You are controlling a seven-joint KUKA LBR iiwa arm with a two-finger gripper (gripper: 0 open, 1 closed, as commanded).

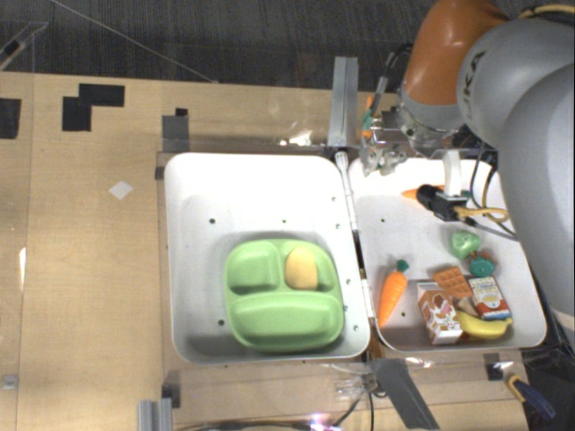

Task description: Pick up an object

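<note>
My gripper (pixel 382 158) hangs over the far left corner of the right bin (pixel 388 223), with nothing seen in it. Below it in that bin lie an orange carrot (pixel 390 296) with a green top, a small white and red carton (pixel 439 315), a banana (pixel 481 324), a second small carton (pixel 490 298), a brown waffle-like piece (pixel 454 281), a green lump (pixel 465 242) and a teal piece (pixel 482 265). A small orange piece (pixel 411 193) lies near the bin's far side, partly hidden by the robot.
The left bin (pixel 193 205) holds a green divided plate (pixel 269 317) with a yellow rounded object (pixel 302 268) in its upper right compartment. A raised divider (pixel 352 232) separates the two bins. The grey arm (pixel 521 106) covers the right bin's far right side.
</note>
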